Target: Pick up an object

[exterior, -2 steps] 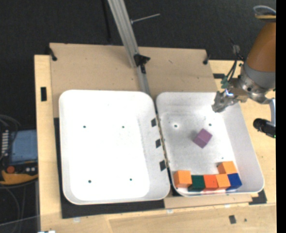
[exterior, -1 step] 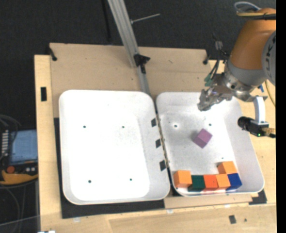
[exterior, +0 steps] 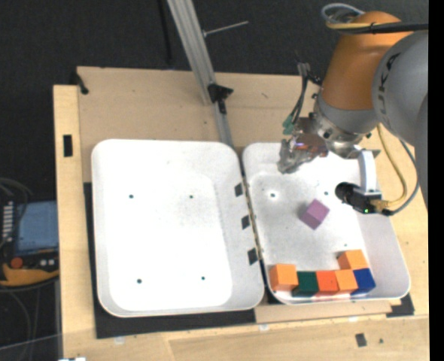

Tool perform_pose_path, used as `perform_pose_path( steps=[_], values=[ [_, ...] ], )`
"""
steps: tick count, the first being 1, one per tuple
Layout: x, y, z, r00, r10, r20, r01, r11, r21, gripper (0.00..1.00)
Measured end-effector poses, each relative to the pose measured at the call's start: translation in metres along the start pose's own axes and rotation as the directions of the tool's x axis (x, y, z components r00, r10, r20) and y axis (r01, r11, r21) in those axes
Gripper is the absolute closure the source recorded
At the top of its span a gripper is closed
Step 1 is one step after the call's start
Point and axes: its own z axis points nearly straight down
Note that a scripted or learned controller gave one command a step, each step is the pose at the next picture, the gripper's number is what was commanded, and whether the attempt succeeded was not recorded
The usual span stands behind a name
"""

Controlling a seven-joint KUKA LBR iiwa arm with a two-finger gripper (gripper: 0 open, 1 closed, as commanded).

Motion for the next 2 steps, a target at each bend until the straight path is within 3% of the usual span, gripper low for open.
perform_pose_path(
  steps=[2],
  values=[
    [0.092, -0.011, 0.004, 1.000, 0.002, 0.001, -0.002, 1.000, 0.001, 1.00]
  ],
)
